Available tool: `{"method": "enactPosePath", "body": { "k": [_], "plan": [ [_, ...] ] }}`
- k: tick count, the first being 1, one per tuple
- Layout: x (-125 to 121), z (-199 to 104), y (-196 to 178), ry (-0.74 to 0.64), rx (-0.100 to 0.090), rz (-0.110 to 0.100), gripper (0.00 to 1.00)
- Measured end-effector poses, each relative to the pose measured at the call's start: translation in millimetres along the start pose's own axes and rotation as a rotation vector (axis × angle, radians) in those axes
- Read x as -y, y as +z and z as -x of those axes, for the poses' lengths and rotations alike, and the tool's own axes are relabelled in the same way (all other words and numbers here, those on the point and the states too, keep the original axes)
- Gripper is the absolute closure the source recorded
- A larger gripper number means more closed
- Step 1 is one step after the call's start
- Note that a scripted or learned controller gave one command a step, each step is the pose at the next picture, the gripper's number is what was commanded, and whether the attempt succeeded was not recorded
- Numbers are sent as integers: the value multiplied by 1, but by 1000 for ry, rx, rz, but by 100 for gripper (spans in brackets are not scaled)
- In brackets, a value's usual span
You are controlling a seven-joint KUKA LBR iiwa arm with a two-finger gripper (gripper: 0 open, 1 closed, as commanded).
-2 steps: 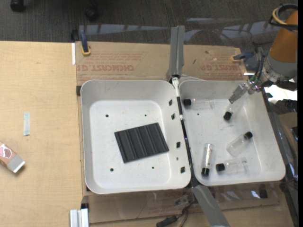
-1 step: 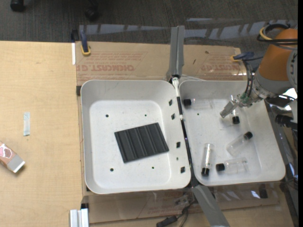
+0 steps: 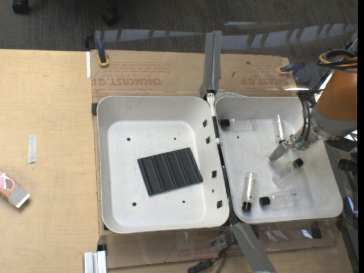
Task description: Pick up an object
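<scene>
Two white bins sit on a cardboard-covered bench. The gripper (image 3: 282, 150) hangs low in the right bin (image 3: 324, 209); I cannot tell its state. It should centre over one clear tube (image 3: 248, 191) before closing.

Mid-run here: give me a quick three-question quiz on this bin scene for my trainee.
1. True or false: the ribbed black mat lies in the right bin.
2. Which bin is the claw over? A) left bin B) right bin
3. Fill in: the clear vials have ____ caps.

Key: 1 false, it lies in the left bin; 2 B; 3 black.
</scene>
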State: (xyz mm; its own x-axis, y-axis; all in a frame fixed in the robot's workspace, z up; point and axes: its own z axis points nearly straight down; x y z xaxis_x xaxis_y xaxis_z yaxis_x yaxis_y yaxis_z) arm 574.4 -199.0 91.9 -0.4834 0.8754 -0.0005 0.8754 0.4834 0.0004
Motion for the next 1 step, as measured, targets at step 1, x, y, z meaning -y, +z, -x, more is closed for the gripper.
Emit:
{"method": "enactPosePath", "body": {
  "k": [1],
  "plan": [
    [0,1,-10,3,2,2,100]
  ]
}}
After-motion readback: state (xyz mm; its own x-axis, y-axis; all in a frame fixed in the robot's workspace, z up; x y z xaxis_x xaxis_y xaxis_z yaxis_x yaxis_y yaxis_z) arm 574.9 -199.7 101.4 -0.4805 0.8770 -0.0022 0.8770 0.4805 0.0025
